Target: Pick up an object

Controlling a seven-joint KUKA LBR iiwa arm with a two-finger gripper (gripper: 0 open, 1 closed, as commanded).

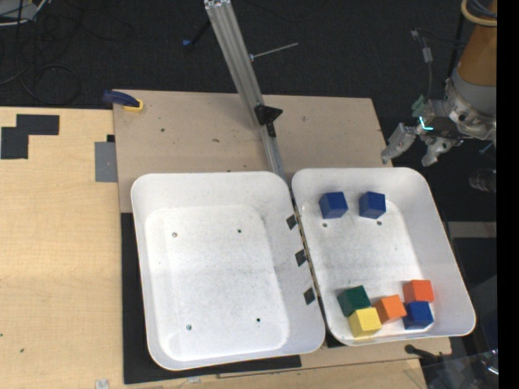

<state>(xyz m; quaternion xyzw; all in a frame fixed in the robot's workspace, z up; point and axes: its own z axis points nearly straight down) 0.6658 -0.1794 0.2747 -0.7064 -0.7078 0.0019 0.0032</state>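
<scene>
The two-finger tool point(412, 143) of the grey arm with the orange band point(477, 51) is hanging above the bench, just outside the far right corner of the right shallow white bin point(454, 254). Its two pale fingers point(396, 145) are standing apart from each other, so the tool is looking open, and nothing is sitting between them.

The things to pick are all lying in the right bin. Two blue cubes are resting near its far wall: the left blue cube point(332, 204) and the right blue cube point(372, 204), side by side with a small gap. At the near right corner a cluster is crowding together: a dark green cube point(353, 300), a yellow cube point(364, 321), an orange cube point(391, 307), a red-orange cube point(418, 291) and one more small blue cube point(418, 314). These five are touching or nearly touching each other. The left shallow white bin point(162, 217) is carrying no blocks.

The relation that is mattering for the coming move: the right blue cube is the nearest thing to the tool, lying toward the camera and a little to the left of it in the view, inside the bin wall. I am judging that the tool is needing to travel over the rim and descend there. This cube is standing free, so it is probably easier than the crowded cluster, where the fingers could be striking a neighbour.
</scene>
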